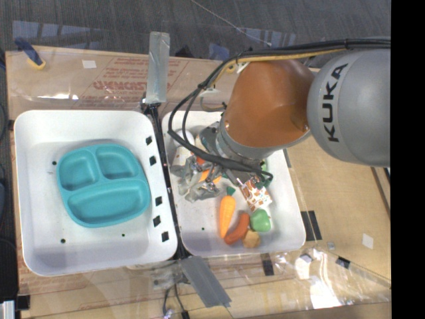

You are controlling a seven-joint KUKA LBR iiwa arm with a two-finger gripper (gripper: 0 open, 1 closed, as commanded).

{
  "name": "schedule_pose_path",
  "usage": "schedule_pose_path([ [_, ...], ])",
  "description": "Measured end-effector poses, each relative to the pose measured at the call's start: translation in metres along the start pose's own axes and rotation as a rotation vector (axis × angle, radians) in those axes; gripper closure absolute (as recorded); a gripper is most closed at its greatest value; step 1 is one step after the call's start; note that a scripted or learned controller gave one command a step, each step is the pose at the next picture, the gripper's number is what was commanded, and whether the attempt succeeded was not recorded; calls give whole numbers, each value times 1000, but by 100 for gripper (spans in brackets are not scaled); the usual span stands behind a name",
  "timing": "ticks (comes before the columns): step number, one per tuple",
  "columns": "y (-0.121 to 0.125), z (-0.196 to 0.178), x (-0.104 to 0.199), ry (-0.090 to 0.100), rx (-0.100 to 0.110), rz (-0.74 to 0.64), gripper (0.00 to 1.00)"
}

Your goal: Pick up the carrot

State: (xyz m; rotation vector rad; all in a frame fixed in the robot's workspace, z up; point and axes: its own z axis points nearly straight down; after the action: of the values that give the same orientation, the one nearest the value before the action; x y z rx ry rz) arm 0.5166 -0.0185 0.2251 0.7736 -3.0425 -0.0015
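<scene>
The carrot [226,213] is orange and lies lengthwise on the floor of the right bin [285,234], near its front. My gripper [202,178] hangs low in that bin, just up and left of the carrot's top end, under the big orange wrist band. Its metal fingers are tangled in view with cables and other items, so their state is unclear. Nothing is visibly held between them.
Beside the carrot lie a red-brown sausage-like piece [237,230], a green item [261,221], a tan piece [252,240] and a red-and-white patterned item [255,193]. The left bin [30,178] holds a teal divided plate [103,183]. The arm covers the right bin's back half.
</scene>
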Motion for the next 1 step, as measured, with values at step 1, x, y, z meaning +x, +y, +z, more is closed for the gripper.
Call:
schedule_pose_path([
  [1, 31, -15, 3, -2, 2, -252, 100],
])
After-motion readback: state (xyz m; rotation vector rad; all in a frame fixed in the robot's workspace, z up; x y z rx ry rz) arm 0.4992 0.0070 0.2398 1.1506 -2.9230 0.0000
